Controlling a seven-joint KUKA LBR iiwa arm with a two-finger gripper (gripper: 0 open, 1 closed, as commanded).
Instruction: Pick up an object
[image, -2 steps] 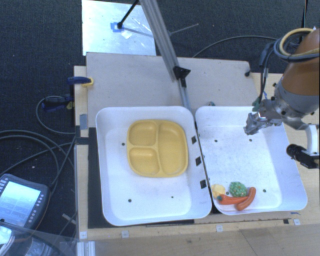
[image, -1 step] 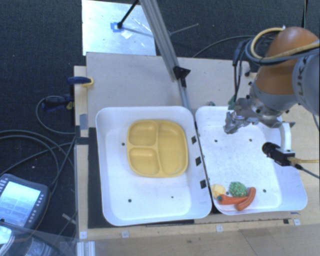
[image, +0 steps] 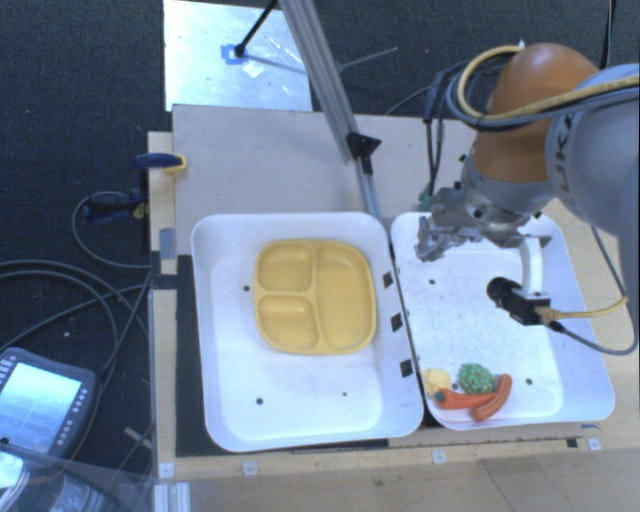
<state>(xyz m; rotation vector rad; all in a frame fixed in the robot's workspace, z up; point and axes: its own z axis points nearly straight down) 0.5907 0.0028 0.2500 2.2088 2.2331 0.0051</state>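
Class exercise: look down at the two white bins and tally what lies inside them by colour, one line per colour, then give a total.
Yellow: 2, the divided plate in the left bin and a small yellow piece in the right bin
Green: 1, a knobbly green piece
Orange-red: 2, a carrot-like piece and a sausage-like piece
Total: 5

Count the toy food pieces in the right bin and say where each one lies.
4, clustered at the right bin's near-left corner: a yellow piece, a green broccoli-like piece, a carrot and a red sausage. The arm may hide others.
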